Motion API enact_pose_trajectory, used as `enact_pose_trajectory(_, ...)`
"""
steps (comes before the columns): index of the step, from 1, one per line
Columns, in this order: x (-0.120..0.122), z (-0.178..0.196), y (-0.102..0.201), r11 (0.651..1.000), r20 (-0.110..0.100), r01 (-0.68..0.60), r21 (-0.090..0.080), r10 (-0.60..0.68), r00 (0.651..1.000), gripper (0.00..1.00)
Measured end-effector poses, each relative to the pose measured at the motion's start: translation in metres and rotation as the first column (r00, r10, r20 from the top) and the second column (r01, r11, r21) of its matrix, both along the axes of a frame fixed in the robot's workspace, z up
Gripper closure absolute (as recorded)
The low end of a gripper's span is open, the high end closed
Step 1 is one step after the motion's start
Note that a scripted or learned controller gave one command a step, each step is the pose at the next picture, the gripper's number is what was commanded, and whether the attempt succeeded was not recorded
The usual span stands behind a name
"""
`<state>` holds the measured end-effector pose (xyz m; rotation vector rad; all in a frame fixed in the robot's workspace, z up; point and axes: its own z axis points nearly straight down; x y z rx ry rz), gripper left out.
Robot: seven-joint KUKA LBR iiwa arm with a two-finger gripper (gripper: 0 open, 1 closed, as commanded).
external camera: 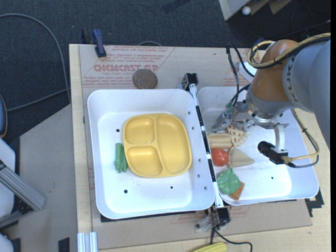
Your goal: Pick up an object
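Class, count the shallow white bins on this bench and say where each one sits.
2. One white bin sits on the left, holding a yellow plate; the other bin sits on the right, under the arm.

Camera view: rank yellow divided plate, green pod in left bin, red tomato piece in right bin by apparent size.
1. yellow divided plate, by far the largest
2. green pod
3. red tomato piece, close to the pod in area, so that order is unsure

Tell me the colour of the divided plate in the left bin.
Yellow; the divided plate shows plainly in the camera view.
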<state>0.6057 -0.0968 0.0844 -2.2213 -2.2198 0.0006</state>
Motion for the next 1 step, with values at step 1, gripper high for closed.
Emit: enact_pose_trajectory(1,0.0005,0.0102,0.0002,1.000,0.001,0.001,0.000,-0.001,1.000,1.00)
